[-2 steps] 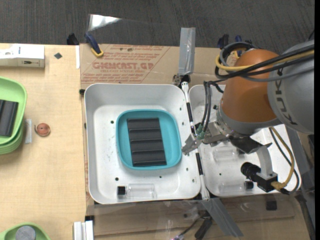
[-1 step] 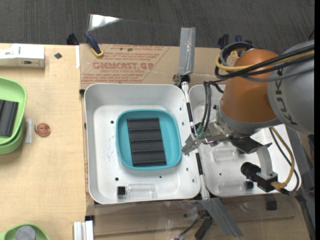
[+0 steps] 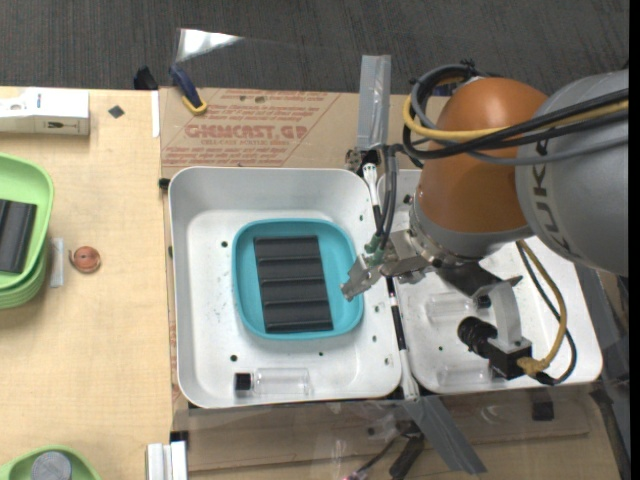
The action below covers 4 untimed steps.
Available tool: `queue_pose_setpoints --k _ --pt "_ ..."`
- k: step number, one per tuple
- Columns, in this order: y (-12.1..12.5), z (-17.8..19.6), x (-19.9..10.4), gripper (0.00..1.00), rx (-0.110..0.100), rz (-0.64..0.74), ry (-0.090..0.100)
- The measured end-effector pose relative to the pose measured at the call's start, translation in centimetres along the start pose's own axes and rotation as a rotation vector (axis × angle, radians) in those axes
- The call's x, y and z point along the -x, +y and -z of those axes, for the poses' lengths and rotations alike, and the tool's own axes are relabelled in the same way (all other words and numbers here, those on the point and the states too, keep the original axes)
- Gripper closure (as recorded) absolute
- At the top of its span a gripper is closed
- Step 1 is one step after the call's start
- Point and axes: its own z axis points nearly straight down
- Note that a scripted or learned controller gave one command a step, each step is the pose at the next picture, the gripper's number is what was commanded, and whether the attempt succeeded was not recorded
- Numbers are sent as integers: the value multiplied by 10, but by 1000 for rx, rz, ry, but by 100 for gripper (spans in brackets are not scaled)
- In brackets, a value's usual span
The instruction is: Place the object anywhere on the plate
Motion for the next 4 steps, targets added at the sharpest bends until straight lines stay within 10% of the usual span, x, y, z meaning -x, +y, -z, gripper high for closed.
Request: queue_pose_setpoints --k 1,2,3,4 --pt "52 -16 68 0 -1 -59 0" --pt "37 -64 15 0 -2 -27 1" --pt "66 -38 61 0 0 -9 0" --pt "96 -100 3 0 -1 3 1"
